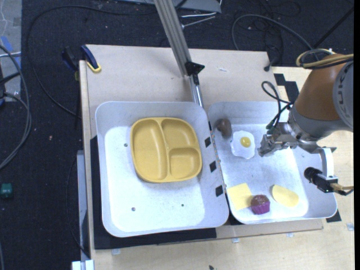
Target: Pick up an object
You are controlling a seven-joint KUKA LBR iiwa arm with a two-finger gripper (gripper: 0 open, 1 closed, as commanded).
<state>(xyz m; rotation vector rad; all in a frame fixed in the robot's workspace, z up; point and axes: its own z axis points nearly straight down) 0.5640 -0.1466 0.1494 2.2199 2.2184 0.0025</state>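
Nearest the cam, along the front wall of the right bin [323,210], I read three items in a row: a yellow cheese slice [239,196], a purple onion-like ball [260,203] just beside it, and a pale yellow chip-shaped piece [285,195] a bit further right, apart from the ball. The left bin [112,207] carries a yellow divided plate [166,149] w/ three compartments, sitting approx. mid-bin toward the back. Moving up the right bin, I see a fried egg toy [243,144], white w/ yellow yolk, near the bin's left-centre. The gripper [265,147] hangs just right of the egg, close to its edge; contact can't be confirmed from this angle. Gripper state: can't tell, tip is too small and dark to resolve. Nothing visibly carried. Behind the egg, a brown rounded object [224,127] lies near the bin's back-left corner. The arm [320,103] enters from the right, orange section above the wrist. Further back: bare bench top [140,72], an aluminium strut [171,27] running diagonally, and cables on dark floor.
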